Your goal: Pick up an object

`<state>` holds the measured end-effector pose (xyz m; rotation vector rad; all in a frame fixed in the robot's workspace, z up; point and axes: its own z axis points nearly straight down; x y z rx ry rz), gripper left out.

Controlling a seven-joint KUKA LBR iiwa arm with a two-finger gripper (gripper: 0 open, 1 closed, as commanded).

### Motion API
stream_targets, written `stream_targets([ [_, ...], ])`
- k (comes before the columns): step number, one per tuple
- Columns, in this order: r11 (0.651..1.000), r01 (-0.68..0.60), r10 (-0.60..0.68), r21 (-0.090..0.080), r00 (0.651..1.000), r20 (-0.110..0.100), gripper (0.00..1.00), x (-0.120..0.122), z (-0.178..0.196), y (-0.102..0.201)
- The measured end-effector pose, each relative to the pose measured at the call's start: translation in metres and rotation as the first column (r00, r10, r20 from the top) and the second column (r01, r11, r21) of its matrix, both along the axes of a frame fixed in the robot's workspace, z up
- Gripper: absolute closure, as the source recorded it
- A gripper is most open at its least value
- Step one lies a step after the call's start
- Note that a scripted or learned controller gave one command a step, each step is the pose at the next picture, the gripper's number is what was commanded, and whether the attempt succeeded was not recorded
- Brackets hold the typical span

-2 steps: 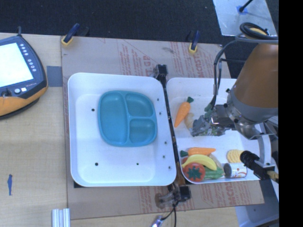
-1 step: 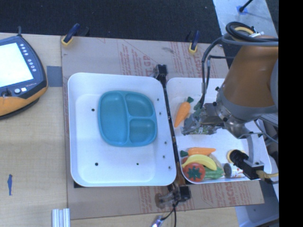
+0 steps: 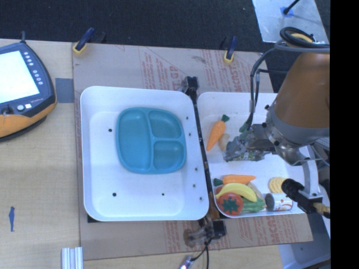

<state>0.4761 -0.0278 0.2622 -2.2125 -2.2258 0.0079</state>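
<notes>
At the lower right of the frame, toy food is lying piled in the right bin: a banana, a tomato and more, packed so closely that a grab there is risking a slip. Higher up, the gripper is hanging low beside the orange carrot, which is lying tilted, green-topped, near the bin's left wall; how wide it is standing I cannot tell.

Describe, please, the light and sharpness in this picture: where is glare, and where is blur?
Camera view: even, bright light; the white left bin is nearly washed out, the blue plate stays clear; the gripper over the right bin looks dark and smeared, its shape hard to read.
</notes>
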Motion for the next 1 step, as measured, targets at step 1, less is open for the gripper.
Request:
stream_targets([
  [1, 1.000, 0.000, 0.000, 0.001, 1.000, -0.003, 1.00, -0.0004, -0.0049, -0.0210],
])
